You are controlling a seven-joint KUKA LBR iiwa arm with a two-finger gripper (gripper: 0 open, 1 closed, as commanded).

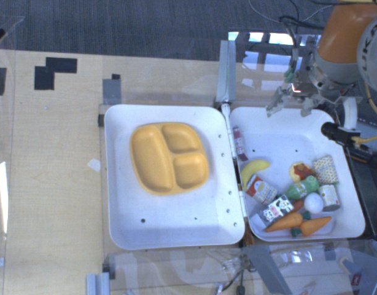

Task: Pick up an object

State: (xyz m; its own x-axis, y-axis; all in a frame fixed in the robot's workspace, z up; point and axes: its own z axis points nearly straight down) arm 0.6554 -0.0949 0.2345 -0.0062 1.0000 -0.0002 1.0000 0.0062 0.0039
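1. Piled in the right bin (280, 140), near corner: banana (253, 168), two carrots (298, 224), green bottle (303, 187), white ball (314, 203), small cartons (268, 201) and a tin (328, 196), many touching
2. Banana yellow and curved, lying by the bin's left wall, just beside a red-and-white carton
3. Left bin (170, 226) holding a yellow three-part tray (169, 157), flat
4. Gripper (292, 101) poised over the right bin's far rim, fingers spread apart, holding nothing, well apart from the pile
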